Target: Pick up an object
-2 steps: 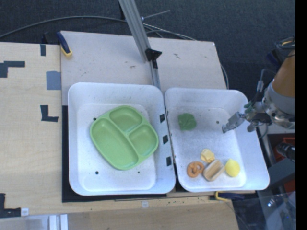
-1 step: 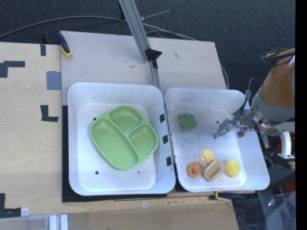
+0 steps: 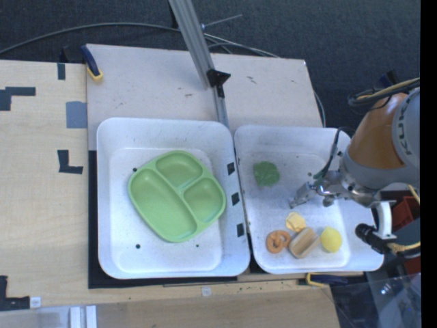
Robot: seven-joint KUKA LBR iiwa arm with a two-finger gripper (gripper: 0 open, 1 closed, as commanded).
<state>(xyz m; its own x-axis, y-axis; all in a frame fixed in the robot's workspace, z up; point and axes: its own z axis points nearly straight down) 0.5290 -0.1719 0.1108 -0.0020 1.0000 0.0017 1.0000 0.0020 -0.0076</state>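
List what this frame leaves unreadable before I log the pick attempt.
- Pincer: too small and blurred in the camera view to tell its opening or whether it grips anything.
- Right bin: its far-right rim is covered by the arm.
- Small yellow piece beside the hot dog: too small to identify.
- Green lump: blurred, type unclear.

The grey KUKA arm (image 3: 410, 132) has rounded, smooth housings, with a broad orange band (image 3: 374, 142) encircling the segment above the wrist. Below the band, a grey wrist section carries the small metallic two-finger gripper (image 3: 300, 198). Thin dark and yellow cables (image 3: 379, 91) run alongside the housing.
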